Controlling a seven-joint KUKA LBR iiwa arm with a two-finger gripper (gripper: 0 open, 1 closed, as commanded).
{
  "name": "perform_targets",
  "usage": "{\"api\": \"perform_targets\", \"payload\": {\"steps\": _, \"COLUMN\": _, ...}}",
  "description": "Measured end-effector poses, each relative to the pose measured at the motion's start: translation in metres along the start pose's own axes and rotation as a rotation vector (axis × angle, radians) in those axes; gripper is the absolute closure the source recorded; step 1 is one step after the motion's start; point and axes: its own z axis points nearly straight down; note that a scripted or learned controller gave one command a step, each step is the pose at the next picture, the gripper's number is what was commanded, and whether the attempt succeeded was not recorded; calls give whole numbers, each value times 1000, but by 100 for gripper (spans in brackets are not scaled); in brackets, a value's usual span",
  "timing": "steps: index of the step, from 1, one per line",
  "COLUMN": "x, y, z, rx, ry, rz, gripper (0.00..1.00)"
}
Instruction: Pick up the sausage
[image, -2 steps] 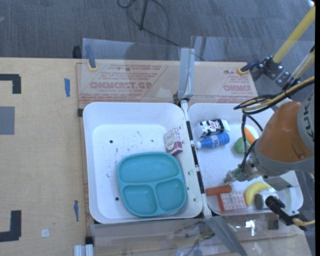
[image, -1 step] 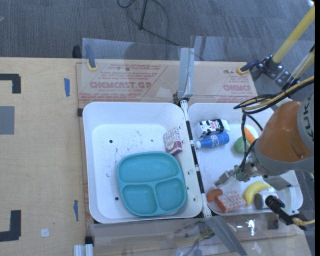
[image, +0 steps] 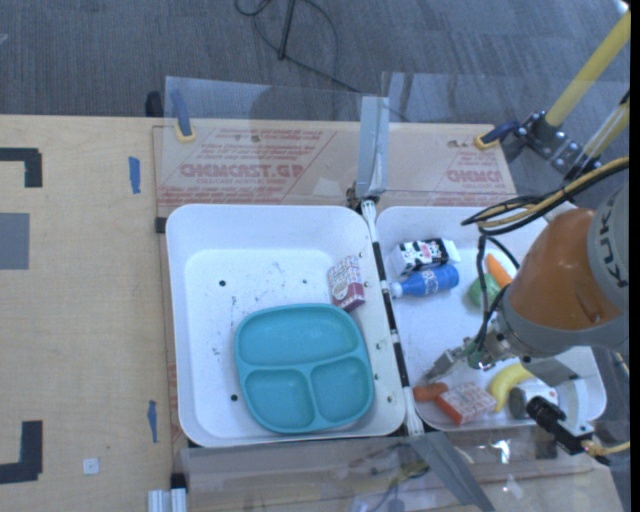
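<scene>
Over the right bin (image: 452, 222) hangs the grey arm (image: 570, 285) with its orange band, reaching in from the right; its claw (image: 468, 356) sits low above the near part of that bin, and whether it is released or clenched I cannot tell, since the fingertips blur into the clutter below; nothing can be seen held in it. Just beneath and to the near left of the claw lies the sausage (image: 430, 393), a short reddish-brown piece resting on the bin floor close to the wall that divides the two bins; beside it, toward the right, lies a red and white packet (image: 468, 403), touching or nearly touching it; a yellow banana (image: 508, 380) lies further right, partly under the arm. Toward the far side of the same bin rest a black and white carton (image: 424, 252) and a blue bottle (image: 428, 282) on its side, near each other; an orange carrot (image: 497, 270) and something green (image: 478, 292) show at the arm's edge. Across the divide, the left bin (image: 200, 300) holds a turquoise compartment plate (image: 303, 366) in its near half, and a small red and white pack (image: 347, 282) lies against the far right corner of that plate; the bench (image: 80, 300) is pale wood.
</scene>
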Motion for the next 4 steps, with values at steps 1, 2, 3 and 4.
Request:
{"api": "perform_targets", "payload": {"steps": 1, "x": -3, "y": 1, "z": -11, "rx": -7, "ry": -6, "rz": 5, "gripper": 100}}
{"api": "perform_targets", "payload": {"steps": 2, "x": -3, "y": 1, "z": -11, "rx": -7, "ry": -6, "rz": 5, "gripper": 0}}
{"api": "perform_targets", "payload": {"steps": 3, "x": 2, "y": 1, "z": 0, "rx": 1, "ry": 0, "rz": -79, "gripper": 0}}
{"api": "perform_targets", "payload": {"steps": 4, "x": 2, "y": 1, "z": 0, "rx": 0, "ry": 0, "rz": -80, "gripper": 0}}
